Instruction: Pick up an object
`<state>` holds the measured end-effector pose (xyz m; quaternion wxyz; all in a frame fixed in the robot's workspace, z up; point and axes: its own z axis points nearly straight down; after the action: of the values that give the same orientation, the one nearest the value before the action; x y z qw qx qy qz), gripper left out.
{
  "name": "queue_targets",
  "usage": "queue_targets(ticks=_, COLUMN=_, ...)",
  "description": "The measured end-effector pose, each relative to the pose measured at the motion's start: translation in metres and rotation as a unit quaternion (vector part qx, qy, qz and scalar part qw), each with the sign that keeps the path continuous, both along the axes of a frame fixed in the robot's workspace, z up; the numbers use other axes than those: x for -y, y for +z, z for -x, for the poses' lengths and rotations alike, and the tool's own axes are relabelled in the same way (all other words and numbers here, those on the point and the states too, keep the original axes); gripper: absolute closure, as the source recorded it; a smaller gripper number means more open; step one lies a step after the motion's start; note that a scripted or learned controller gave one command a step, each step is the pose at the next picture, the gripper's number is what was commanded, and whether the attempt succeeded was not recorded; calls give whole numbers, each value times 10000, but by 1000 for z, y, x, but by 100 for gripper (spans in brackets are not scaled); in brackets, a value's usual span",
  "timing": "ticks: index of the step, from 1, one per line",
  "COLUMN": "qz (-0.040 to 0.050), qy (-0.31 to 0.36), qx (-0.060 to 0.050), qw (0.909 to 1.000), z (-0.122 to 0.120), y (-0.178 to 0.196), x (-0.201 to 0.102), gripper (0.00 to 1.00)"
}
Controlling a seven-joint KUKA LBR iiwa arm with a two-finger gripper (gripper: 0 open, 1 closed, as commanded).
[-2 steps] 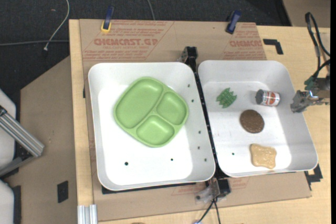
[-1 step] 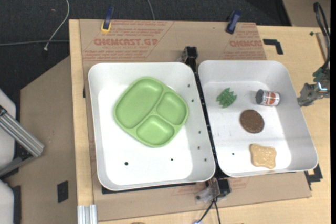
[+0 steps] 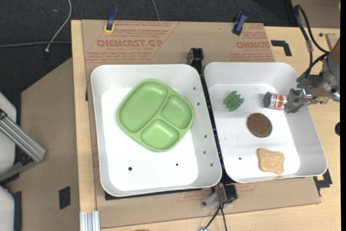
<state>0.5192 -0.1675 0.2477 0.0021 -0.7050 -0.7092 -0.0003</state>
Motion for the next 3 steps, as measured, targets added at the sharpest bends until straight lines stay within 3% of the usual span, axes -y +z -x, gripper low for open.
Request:
queue_targets(ticks=1, qz=-1, qy=-1, qx=1, qw=10000, z=8, y=4, x=-48, gripper=100)
queue_targets(ticks=3, qz=-1, qy=2, qx=-7, qw=10000, z=3, y=-3, x=-151, gripper=100)
